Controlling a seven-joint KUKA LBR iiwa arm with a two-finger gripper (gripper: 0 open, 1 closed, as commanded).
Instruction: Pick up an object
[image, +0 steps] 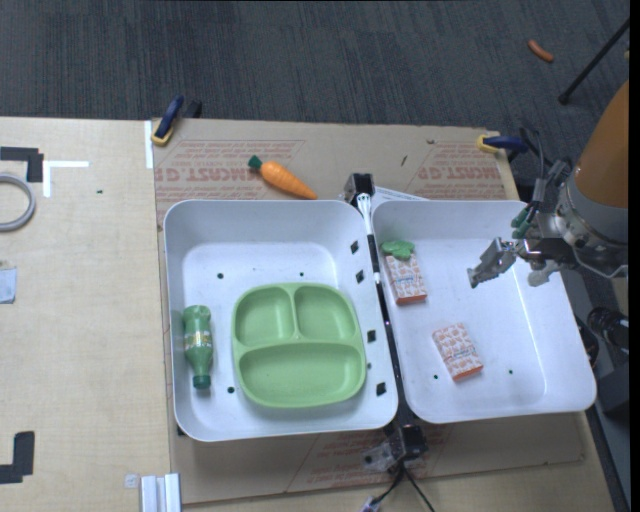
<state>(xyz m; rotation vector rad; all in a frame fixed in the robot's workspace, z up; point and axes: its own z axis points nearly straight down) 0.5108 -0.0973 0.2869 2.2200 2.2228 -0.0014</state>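
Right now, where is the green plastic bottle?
The green plastic bottle lies in the left white bin, near its left wall, just left of the green divided plate.

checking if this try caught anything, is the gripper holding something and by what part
Nothing is held. The gripper hangs over the right bin with nothing between its fingers, apart from both small boxes on the bin floor.

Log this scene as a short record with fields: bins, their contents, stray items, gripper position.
left bin: green divided plate; green bottle lying beside it
right bin: two small printed boxes, one by the left wall, one nearer the middle; small green item touching the first
outside bins: toy carrot on the cardboard
gripper: over the right bin, holding nothing visible
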